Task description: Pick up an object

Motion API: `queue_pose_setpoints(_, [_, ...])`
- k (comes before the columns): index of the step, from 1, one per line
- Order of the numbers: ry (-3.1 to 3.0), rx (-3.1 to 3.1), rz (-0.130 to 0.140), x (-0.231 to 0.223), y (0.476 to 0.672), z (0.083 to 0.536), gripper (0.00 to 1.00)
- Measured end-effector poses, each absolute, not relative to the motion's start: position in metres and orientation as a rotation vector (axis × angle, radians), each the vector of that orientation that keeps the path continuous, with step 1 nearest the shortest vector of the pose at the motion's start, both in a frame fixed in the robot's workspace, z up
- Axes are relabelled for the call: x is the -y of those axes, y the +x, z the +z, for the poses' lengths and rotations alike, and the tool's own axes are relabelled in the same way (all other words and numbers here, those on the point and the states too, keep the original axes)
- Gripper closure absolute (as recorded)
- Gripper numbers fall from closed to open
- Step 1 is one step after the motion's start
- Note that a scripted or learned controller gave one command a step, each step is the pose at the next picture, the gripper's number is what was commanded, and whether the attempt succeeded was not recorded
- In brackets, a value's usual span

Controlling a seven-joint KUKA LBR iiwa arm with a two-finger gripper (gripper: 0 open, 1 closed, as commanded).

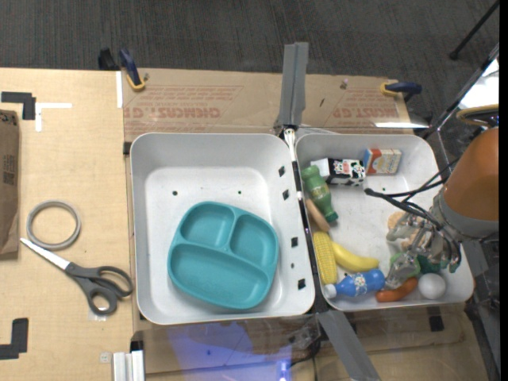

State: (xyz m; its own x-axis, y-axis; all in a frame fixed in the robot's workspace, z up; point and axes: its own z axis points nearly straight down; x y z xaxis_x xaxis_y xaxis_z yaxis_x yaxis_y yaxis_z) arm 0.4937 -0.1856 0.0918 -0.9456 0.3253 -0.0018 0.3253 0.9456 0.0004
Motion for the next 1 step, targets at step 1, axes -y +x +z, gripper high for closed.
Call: queue_pose_setpoints(1, [0.512,-3.095,0.000,0.1851,0.4948,0.1011,1.00])
